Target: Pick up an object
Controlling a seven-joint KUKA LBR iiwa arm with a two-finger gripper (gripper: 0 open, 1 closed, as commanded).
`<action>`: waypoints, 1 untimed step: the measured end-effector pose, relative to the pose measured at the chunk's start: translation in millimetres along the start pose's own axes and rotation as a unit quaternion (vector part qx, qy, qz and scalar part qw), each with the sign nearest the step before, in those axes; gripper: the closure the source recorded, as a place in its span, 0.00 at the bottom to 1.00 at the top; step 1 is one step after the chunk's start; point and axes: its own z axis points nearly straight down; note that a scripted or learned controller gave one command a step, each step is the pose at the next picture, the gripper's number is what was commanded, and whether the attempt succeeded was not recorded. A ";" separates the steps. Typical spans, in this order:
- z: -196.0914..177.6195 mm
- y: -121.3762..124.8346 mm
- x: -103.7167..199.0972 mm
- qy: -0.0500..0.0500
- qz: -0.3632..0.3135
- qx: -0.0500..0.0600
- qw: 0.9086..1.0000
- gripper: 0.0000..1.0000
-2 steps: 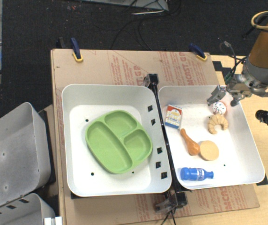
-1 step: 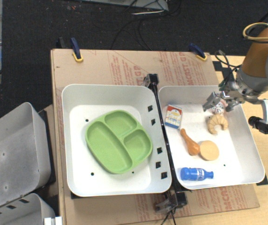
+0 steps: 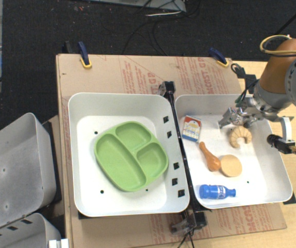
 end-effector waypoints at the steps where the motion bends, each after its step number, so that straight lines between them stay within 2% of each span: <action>1: -11.9 0.0 -0.2 0.000 -0.001 0.001 1.000 1.00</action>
